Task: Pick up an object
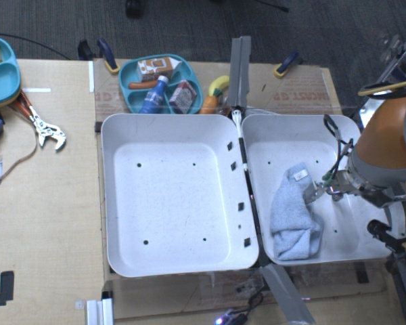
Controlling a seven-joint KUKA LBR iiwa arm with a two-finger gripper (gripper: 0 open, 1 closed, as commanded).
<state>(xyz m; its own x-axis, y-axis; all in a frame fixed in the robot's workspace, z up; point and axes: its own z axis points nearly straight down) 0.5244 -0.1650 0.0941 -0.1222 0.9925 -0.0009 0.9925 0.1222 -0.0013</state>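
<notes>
Arm [386, 141] reaches low into right bin [338, 246]; gripper [319, 189] touches grey cloth [294, 215]; can't tell its grasp. Left bin [122, 202] beside it.

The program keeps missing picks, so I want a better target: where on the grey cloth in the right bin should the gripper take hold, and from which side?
Probably the bunched lower end of the grey cloth, coming straight down from above. It lies crumpled on the right bin floor, and its folds stand thickest there, while the upper end with the white tag looks flatter.
</notes>
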